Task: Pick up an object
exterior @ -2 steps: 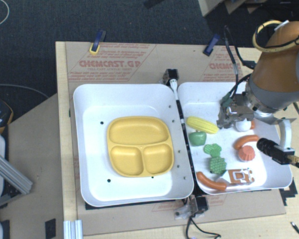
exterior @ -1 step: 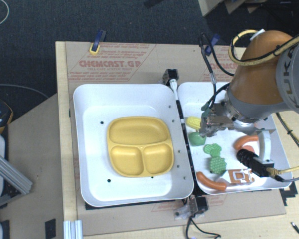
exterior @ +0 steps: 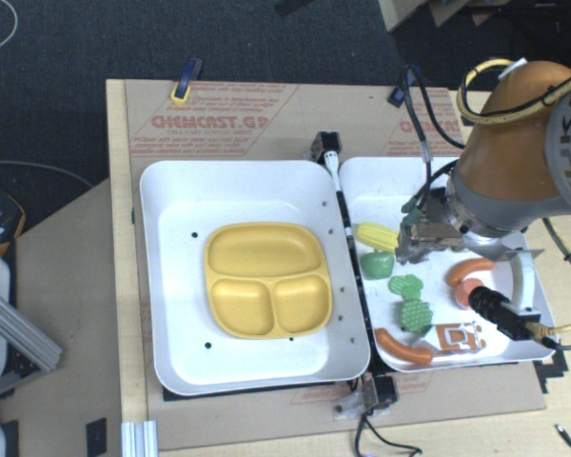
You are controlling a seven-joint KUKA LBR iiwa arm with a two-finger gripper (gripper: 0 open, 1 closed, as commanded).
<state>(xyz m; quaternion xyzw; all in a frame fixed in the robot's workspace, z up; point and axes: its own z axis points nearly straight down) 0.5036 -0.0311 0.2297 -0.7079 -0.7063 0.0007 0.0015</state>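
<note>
- A grey arm [exterior: 519, 150] with a glossy orange band reaches in from the right and bends down over the right bin [exterior: 381, 174], one of two shallow, smooth white plastic trays with rounded corners.
- Its gripper [exterior: 411, 241] hangs low over the bin's left half, just beside a ridged yellow toy corn cob [exterior: 376, 235]. Whether it has closed on anything cannot be told from this angle.
- Below the cob lies a smooth green piece [exterior: 375, 264], then a lobed green floret [exterior: 406, 285] and a knobbly green cluster [exterior: 416, 314].
- A glossy orange-red sausage [exterior: 403, 348] lies along the near edge of that bin, next to a flat brown-and-white piece [exterior: 457, 336].
- A curved orange piece [exterior: 468, 270] sits to the right, partly hidden by the wrist.
- The left bin [exterior: 171, 255] holds a matte yellow plate [exterior: 266, 279], rounded and divided into three compartments.
- Both bins rest on a tan board [exterior: 266, 112] printed with red lettering, with a blue-and-yellow clamp [exterior: 184, 82] at its far edge.
</note>
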